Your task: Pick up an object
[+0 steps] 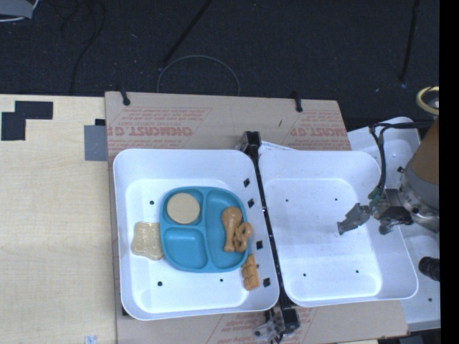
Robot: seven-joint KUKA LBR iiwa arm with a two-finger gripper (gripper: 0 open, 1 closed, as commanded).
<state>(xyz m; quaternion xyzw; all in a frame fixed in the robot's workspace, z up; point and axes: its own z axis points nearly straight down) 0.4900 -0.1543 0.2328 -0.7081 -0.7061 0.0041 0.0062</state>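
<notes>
A counter point(50, 213) seen from above carries 2 shallow white bins side by side. The left bin point(136, 170) holds a blue divided tray point(188, 248) with a round tan disc point(182, 208) in 1 compartment and a brown pretzel-like piece point(235, 229) in another. A pale tan piece point(148, 240) lies just left of the tray, and a small orange-brown piece point(249, 272) just below it. Over the right bin point(315, 278), the tool point(367, 219) hangs with fingers spread, holding nothing.

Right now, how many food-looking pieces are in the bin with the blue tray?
4, maybe more hidden: a round cracker and a pretzel in the blue tray, a pale biscuit left of it, an orange piece by its lower right corner.
</notes>
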